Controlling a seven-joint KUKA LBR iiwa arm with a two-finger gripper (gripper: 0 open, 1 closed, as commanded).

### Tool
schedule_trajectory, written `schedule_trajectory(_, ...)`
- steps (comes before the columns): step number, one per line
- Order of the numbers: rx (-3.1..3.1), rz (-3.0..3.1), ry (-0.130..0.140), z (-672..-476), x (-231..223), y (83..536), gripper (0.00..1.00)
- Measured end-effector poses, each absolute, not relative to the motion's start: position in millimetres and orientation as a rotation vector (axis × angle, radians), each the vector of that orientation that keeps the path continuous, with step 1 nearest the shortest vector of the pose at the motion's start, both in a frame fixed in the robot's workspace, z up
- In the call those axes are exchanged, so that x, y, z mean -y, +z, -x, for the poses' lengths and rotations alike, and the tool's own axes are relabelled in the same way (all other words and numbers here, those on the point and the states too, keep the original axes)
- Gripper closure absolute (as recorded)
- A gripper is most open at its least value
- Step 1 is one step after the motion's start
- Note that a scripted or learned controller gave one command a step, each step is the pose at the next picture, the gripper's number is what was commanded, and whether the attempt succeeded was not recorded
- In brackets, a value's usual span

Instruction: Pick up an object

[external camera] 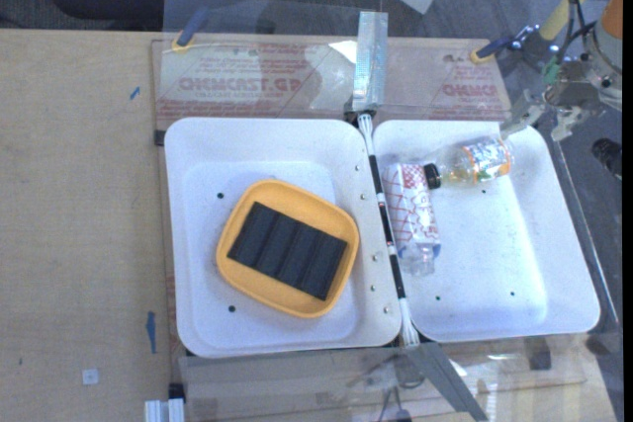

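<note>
I count three things in the bins: one yellow tray (287,248) with a dark ribbed insert in the left bin (193,163), and two small plastic bottles in the right bin (514,262). One bottle with a red-and-white label (413,212) lies along that bin's left wall; the other, a bottle with an orange label (475,161) and a dark cap, lies near the far edge, its cap pointing toward the first and close to it.

The pincer (554,106) sits off the right bin's far right corner, above the bench edge, near the orange-labelled bottle but apart from it. I cannot tell how its fingers stand; it carries nothing I can see.

I judge both bottles light, smooth and round, apt to roll or squirt out sideways. I would take the orange-labelled one across its middle, on the label. The tray looks stiff but wide and awkward to grip.
</note>
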State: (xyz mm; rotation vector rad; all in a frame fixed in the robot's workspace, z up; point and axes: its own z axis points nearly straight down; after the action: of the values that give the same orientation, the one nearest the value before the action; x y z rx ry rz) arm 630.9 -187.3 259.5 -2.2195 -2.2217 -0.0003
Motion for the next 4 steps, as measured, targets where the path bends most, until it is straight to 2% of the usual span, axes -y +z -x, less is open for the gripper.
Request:
schedule_trajectory(1, 2.338, 2.106, -0.002, -661.1, 191.7, 122.5, 0.0)
schedule_trajectory(2, 2.384, 2.054, -0.006, -604.4, 187.1, 87.7, 0.0)
schedule_trajectory(3, 2.393, 2.044, -0.005, -542.0, 200.3, 88.1, 0.0)
schedule_trajectory(4, 2.515, 1.9, -0.015, -497.7, 218.5, 88.9, 0.0)
